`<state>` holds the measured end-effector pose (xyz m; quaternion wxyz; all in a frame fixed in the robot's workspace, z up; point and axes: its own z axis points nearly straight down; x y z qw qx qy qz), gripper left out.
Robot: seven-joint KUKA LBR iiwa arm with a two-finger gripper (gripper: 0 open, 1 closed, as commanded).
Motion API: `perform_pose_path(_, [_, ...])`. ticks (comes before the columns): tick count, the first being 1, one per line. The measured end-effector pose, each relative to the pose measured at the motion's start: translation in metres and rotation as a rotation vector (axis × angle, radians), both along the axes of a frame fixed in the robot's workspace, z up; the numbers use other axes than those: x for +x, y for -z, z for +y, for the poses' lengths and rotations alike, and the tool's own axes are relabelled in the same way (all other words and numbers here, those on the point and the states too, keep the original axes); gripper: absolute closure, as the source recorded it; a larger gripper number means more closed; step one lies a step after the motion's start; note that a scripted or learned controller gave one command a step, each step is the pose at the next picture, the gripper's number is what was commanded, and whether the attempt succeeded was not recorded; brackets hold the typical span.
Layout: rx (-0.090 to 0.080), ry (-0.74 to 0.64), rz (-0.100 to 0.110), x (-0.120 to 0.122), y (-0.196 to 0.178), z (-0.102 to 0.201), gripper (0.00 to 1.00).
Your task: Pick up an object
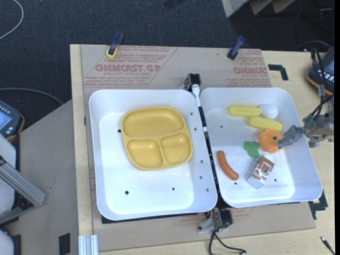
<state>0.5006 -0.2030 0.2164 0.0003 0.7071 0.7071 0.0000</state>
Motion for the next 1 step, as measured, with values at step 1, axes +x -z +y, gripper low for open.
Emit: perform_pose_path(1, [-0.002,-0.001,-0.004,0.0008,-0.0109,-0.0003,1.00])
